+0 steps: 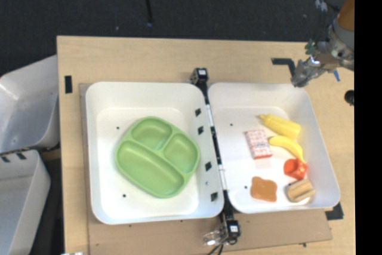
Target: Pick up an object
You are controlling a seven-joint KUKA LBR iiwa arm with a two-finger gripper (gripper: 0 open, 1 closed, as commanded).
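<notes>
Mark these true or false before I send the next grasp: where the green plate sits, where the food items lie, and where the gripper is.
1. The green divided plate lies in the left bin. True.
2. The banana lies on the green plate. False: it lies in the right bin, beside the small pink box.
3. The gripper is at the right bin's far right corner, above the items. True.
4. The gripper holds the yellow bottle. False: the bottle lies in the right bin, apart from the gripper.
</notes>
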